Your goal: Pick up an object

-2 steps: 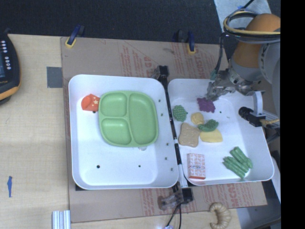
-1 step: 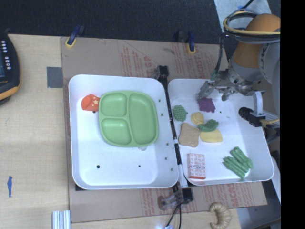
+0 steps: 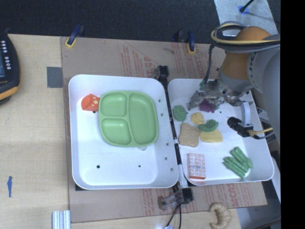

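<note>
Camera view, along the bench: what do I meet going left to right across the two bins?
Red star-marked toy → green divided plate → round green toy → small orange-and-white carton → green bean pods.

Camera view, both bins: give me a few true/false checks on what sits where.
1. The green divided plate lies in the left bin. True.
2. The small carton sits on the green divided plate. False: it lies in the right bin, near its front edge.
3. The red item lies beside the plate's left edge. True.
4. The green beans lie in the left bin. False: they lie in the right bin.
5. The gripper is over the right bin's far end. True.
</note>
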Robot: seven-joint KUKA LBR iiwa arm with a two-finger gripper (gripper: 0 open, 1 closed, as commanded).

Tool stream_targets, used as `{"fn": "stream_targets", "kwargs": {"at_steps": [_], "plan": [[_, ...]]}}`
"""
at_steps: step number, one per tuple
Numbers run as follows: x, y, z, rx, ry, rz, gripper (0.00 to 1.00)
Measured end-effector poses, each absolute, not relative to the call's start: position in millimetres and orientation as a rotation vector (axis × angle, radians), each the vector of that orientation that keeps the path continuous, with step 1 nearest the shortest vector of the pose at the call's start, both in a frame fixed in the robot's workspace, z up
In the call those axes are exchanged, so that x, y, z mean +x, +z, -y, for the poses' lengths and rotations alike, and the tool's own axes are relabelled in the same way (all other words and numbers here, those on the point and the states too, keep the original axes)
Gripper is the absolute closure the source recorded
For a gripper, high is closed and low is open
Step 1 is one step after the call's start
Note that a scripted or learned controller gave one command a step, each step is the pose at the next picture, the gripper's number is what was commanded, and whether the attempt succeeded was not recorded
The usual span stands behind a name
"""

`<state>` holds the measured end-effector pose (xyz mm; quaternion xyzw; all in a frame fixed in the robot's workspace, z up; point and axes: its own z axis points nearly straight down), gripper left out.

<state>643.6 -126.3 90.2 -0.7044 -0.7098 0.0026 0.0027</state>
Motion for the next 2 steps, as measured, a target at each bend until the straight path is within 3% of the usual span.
{"fn": "stream_targets", "kwargs": {"at_steps": [1,2], "plan": [[657.1,94,157,-2.221,0.001,2.224,0.0],[657.0,105,156,-2.216,0.003,2.226,1.0]]}}
